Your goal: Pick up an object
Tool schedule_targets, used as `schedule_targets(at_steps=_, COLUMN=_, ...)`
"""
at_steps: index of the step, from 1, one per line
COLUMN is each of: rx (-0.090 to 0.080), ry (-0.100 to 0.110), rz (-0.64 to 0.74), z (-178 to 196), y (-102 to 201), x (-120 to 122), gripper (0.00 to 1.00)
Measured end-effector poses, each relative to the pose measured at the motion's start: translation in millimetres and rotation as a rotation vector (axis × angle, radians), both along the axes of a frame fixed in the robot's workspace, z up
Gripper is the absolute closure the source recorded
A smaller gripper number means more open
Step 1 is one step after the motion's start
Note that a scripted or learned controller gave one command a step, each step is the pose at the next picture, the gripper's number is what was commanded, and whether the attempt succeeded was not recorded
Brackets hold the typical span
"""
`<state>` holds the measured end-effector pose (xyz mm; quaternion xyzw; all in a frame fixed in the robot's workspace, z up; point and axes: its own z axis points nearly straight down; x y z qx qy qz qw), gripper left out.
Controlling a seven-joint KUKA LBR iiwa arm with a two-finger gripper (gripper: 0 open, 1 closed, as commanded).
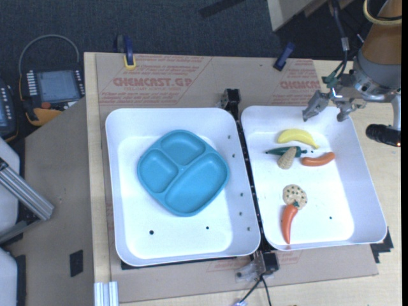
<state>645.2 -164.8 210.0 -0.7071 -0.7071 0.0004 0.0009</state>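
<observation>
The right bin (338,231) holds a yellow banana (297,137), an orange sausage (317,160), a corn cob with a dark green husk (286,155), a round cookie (294,195) and an orange carrot (288,220). My gripper (329,109) hangs above the bin's far edge, up and right of the banana. Its two grey fingers are spread apart with nothing between them.
In the left bin (127,225) lies a blue divided plate (183,171). A black clamp (231,98) sits at the far end of the seam between the bins. Cardboard surrounds both bins. A screen device (57,85) rests off the bench at far left.
</observation>
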Motion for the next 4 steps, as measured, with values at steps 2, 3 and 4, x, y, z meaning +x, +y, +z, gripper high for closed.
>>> schedule_targets(at_steps=2, rx=0.0, ry=0.0, rz=0.0, z=-47, y=1, x=-9, gripper=0.0)
schedule_targets(at_steps=3, rx=0.0, ry=0.003, rz=0.002, z=-98, y=4, x=0, gripper=0.0)
schedule_targets(at_steps=4, rx=0.0, ry=0.002, rz=0.002, z=-127, y=5, x=0, gripper=0.0)
